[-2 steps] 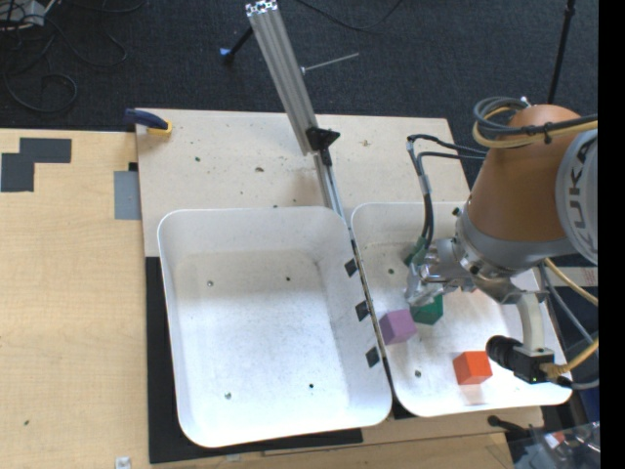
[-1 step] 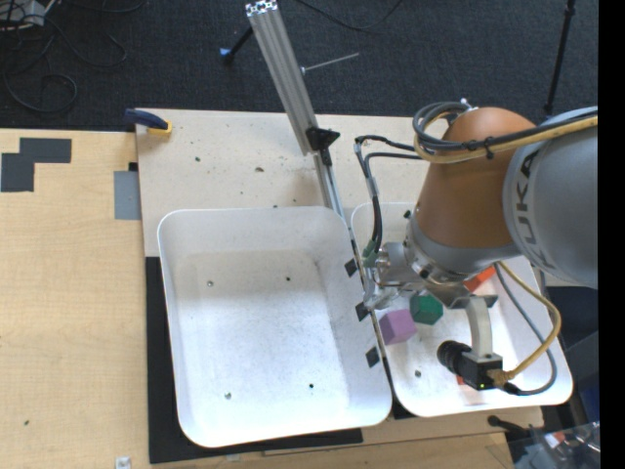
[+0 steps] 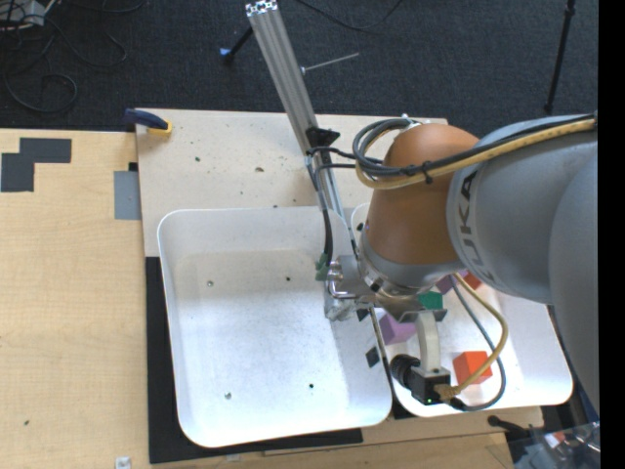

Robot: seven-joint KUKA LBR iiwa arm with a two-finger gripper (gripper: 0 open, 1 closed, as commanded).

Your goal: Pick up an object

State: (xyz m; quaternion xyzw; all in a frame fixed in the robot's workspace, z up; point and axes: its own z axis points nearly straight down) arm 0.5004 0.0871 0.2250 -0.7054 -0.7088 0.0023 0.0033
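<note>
The grey arm with its orange band (image 3: 420, 203) reaches in from the right and hangs over the wall between the two white bins. My gripper (image 3: 374, 342) points down at the left edge of the right bin (image 3: 549, 384), mostly hidden under the wrist. A purple block (image 3: 398, 328) lies right beside it, touching or nearly so. A green piece (image 3: 431, 302) shows just under the wrist. An orange block (image 3: 472, 365) lies further right in the same bin. A red-orange piece (image 3: 471, 281) peeks out beside the arm.
The left bin (image 3: 200, 262) shows a white floor with a few dark specks. A metal rail (image 3: 288, 76) slants up from the bins' far side. A small blue and yellow item (image 3: 148, 120) lies at the bench's far left corner.
</note>
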